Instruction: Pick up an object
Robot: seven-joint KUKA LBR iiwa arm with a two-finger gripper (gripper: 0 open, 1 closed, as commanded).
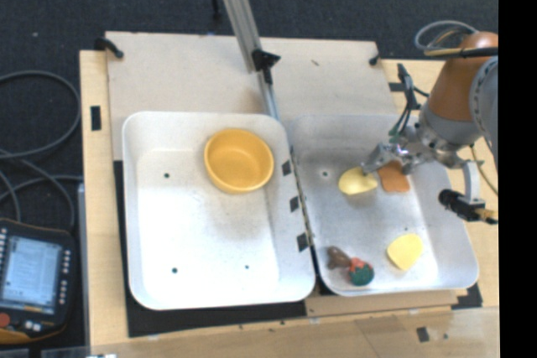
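Your end effector [388,161], its opening impossible to tell, hangs beside the pale yellow rounded piece [357,182], likely light and slippery, so grip its narrower middle.

left bin [151,205]: yellow bowl [239,159] | right bin [445,251]: gripper [388,158] low over orange block [394,179], beside yellow piece [357,182]

One fixed camera, high above the bench [201,54], looks down at a slant, far enough to take in both bins: left bin [151,264], right bin [453,264], plus floor at frame top.
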